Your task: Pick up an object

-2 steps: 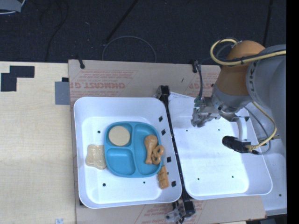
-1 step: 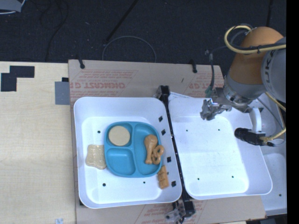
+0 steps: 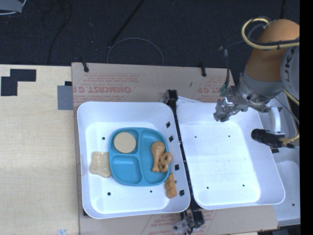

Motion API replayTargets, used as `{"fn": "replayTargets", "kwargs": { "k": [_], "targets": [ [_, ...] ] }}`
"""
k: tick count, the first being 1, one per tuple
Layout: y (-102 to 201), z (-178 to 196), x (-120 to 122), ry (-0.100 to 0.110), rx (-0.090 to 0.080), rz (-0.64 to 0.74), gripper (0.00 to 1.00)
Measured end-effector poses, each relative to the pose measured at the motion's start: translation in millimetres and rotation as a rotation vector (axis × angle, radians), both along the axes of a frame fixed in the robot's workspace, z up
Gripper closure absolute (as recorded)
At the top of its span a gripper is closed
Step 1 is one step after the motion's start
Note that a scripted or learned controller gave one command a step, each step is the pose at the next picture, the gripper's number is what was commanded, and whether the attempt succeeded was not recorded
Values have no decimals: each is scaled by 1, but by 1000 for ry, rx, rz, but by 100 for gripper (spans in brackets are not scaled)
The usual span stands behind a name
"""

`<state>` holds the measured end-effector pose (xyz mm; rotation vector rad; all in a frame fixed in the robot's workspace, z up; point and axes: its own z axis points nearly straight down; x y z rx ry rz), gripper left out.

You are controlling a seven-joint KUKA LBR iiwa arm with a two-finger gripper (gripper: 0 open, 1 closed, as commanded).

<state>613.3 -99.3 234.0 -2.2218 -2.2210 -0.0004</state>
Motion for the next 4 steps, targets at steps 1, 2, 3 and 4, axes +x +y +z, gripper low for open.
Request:
{"fn": "replayTargets", "kwargs": {
  "k": [1,2,3,4],
  "targets": [
    [48,9,-15,4,2,4,100],
    [93,7,-38,6,2,4,100],
    [141,7,-61,6,2,5,100],
    [198,11,-70,4,1,5,100]
  ]
}}
